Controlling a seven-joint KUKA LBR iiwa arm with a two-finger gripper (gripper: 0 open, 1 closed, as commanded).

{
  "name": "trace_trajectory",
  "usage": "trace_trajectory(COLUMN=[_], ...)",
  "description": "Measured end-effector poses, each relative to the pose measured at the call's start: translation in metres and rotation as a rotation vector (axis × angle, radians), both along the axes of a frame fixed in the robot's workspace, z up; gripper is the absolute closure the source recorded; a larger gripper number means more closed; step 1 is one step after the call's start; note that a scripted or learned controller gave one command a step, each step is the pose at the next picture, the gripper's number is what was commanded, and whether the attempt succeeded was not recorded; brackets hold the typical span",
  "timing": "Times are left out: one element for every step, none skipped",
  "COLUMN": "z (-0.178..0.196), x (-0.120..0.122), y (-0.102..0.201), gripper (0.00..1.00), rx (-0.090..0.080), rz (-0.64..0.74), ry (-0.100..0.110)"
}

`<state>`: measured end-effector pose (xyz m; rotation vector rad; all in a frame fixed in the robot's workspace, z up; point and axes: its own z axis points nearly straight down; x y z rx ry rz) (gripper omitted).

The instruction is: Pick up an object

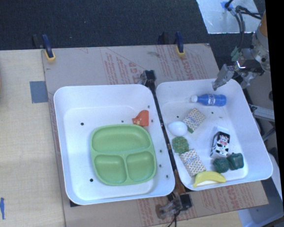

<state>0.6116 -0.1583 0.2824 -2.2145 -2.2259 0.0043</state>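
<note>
Grey tool (224, 80) hangs over right bin (252, 125) rim above blue bottle (210, 99); finger spread unclear.

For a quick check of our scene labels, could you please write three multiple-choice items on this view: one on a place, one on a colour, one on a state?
1. Where does the green three-compartment plastic tray lie?
A. left white bin
B. right white bin
C. bare bench

2. What colour is the small plastic bottle?
A. red
B. blue
C. yellow

3. How is that bottle posed?
A. upright
B. lying on its side
C. held between the fingers

Key: 1 A, it rests in the left white bin. 2 B, its body is blue with a white cap. 3 B, it lies flat in the right white bin, with the gripper above it.
</note>
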Motion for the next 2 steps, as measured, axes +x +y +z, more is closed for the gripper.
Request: trace_trajectory(z=[-0.134,-0.039], x=[0.032,0.046], y=[0.057,-0.011], gripper=[0.00,0.00], rx=[0.001,-0.005], rz=[0.005,-0.005], ry=[0.004,-0.010])
